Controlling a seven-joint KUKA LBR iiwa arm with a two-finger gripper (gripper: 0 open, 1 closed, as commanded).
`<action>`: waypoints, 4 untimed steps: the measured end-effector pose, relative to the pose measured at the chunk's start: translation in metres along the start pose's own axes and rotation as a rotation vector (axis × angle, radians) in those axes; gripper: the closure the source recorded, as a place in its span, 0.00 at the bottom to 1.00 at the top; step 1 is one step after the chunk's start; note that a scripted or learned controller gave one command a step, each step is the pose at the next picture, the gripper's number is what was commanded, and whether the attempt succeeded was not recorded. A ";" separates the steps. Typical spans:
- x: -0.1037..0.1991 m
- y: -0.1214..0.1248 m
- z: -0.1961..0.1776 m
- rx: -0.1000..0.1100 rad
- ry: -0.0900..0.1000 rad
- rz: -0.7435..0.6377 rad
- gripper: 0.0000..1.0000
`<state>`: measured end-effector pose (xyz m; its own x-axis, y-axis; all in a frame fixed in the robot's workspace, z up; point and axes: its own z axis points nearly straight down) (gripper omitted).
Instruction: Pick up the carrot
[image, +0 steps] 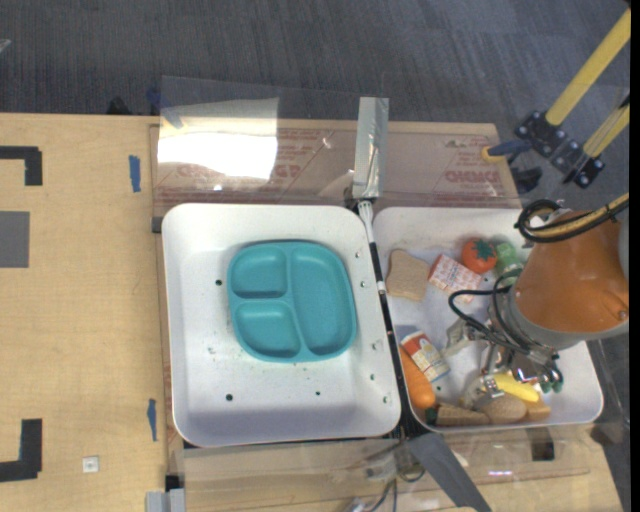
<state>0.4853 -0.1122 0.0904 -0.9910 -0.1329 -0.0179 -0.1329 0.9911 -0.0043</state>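
Currently carrot (421, 388) lies at the right bin's (590, 400) near-left corner, beside the gripper (492, 372), which is lowered into the bin; open or closed, cannot tell. Farther left, teal plate (293, 300) in left bin (190, 320).

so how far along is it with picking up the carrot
Done so far: the arm has reached into the right bin, with the gripper low among the items near the front. In hand: nothing visibly; the carrot lies against the bin's left wall, apart from the gripper. Left: get onto the carrot, grip it and lift it. The teal tray sits in the left bin.
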 end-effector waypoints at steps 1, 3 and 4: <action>-0.006 0.012 0.000 0.003 -0.003 -0.284 0.00; -0.010 -0.042 0.000 0.000 -0.001 -1.114 0.00; 0.007 -0.047 0.001 -0.005 0.001 -0.782 0.00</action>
<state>0.4849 -0.1601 0.0896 -0.6096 -0.7926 -0.0108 -0.7925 0.6097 -0.0110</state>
